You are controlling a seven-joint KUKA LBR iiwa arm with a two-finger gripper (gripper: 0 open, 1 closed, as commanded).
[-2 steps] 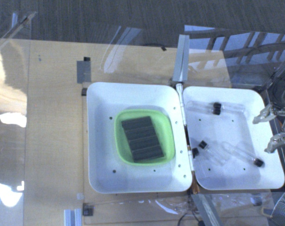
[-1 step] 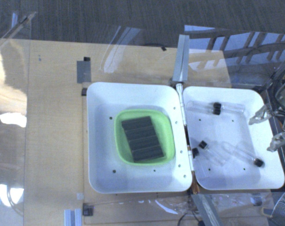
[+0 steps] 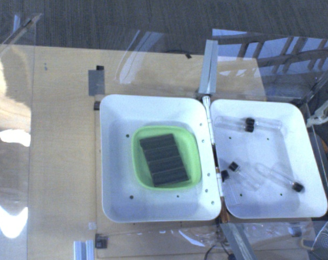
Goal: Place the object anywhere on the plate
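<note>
I see the dark grey ridged rectangular block point(image 3: 164, 160) lying flat on the lime-green square plastic plate point(image 3: 136, 156); I'd judge the placing done, with nothing left.

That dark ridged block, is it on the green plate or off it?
On it. The dark ridged block lies flat inside the green plate, green rim showing on all sides, in the left white bin.

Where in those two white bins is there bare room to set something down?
Left bin: the green plate carrying a dark block takes the middle, leaving bare strips along the walls. Right bin: clear tubes clutter the back and front; the middle is bare.
</note>
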